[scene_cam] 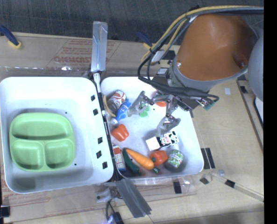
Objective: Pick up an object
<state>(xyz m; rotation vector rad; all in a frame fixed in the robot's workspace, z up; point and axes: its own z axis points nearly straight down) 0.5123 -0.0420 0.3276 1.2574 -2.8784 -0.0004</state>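
My gripper (154, 112) hangs over the middle of the right bin (194, 139), below the orange band of the arm. It is open, one finger (139, 102) to the left and the other finger (168, 122) lower right, with nothing gripped between them. A small green piece (145, 110) and a red piece (160, 103) lie on the bin floor beside the fingers. Just under the lower finger lies a white block with a black-and-white pattern (163, 140). An orange pepper (120, 133), a blue bottle (123, 110) and a round striped can (117, 97) lie along the left wall.
Along the front wall of the right bin lie a carrot (139, 159), a red vegetable (159, 157), a greenish ball (175, 158) and a small bottle (118, 158). In the left bin (17, 90) sits a green divided tray (41, 141).
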